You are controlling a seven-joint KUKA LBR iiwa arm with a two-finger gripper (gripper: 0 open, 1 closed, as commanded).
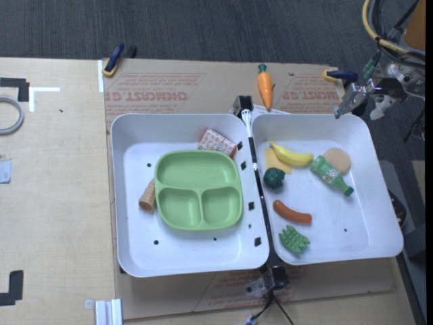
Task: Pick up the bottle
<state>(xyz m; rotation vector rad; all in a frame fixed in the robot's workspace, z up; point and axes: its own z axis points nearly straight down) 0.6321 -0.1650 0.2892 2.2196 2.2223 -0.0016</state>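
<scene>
Dark carpet runs behind a pale table [54, 202] topped with cardboard [155, 90], and 2 white bins sit on it side by side. The left bin [128, 242] holds a green tray [199, 189] with 3 sections, a cork-like piece [147, 197] just beside the tray's left edge and a small patterned packet [217, 141] at its upper right. The right bin [369, 229] holds the bottle [331, 177], green, lying tilted near a round tan bun [337, 159]. A banana [291, 155], a broccoli [274, 177], a sausage [292, 212] and a leafy green piece [294, 240] lie to its left. A carrot [264, 85] rests on the cardboard above the bins. The gripper [362, 103] hangs past the right bin's upper right corner, well apart from the bottle; its jaws stand apart with nothing between them.
</scene>
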